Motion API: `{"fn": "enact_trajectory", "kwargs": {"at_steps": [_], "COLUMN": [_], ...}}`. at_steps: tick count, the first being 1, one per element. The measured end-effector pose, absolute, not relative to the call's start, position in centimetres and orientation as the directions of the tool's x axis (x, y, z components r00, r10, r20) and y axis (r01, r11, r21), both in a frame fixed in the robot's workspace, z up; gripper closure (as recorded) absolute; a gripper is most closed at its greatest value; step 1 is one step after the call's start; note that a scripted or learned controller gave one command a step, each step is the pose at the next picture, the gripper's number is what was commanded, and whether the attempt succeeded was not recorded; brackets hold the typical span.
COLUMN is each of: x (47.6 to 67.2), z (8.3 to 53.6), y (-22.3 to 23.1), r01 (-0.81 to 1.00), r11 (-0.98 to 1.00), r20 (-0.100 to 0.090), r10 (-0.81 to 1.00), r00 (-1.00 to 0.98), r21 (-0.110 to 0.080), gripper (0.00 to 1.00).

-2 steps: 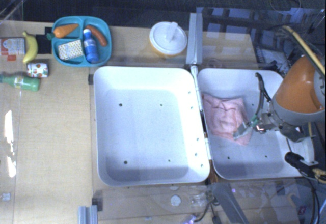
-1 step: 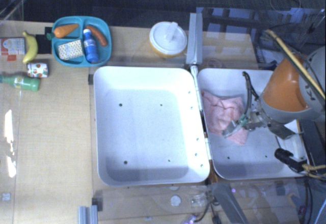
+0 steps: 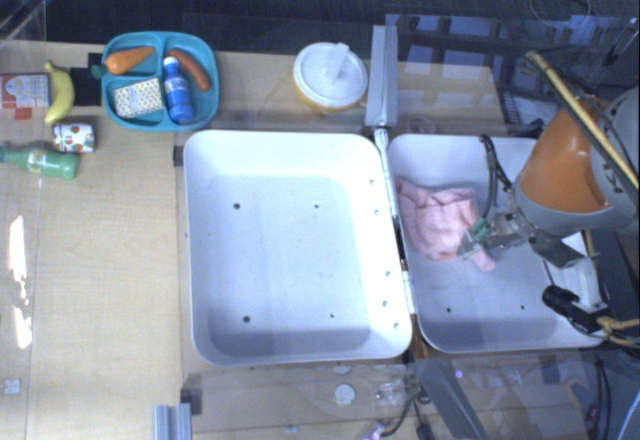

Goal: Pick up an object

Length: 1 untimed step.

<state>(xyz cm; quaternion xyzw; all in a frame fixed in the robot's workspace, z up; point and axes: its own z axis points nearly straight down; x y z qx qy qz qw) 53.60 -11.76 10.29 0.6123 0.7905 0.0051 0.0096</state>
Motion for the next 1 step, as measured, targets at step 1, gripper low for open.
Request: {"fn": "enact_trajectory", "kwargs": {"at_steps": [1], "x": [65.05], "z": [18.62], "y": [-4.56], "r01": [0.959], "r11": [0.282], "r20": [-0.002], "r10": [0.959], "r00": [-0.282], "r21": [0.005], "gripper": [1.00]}}
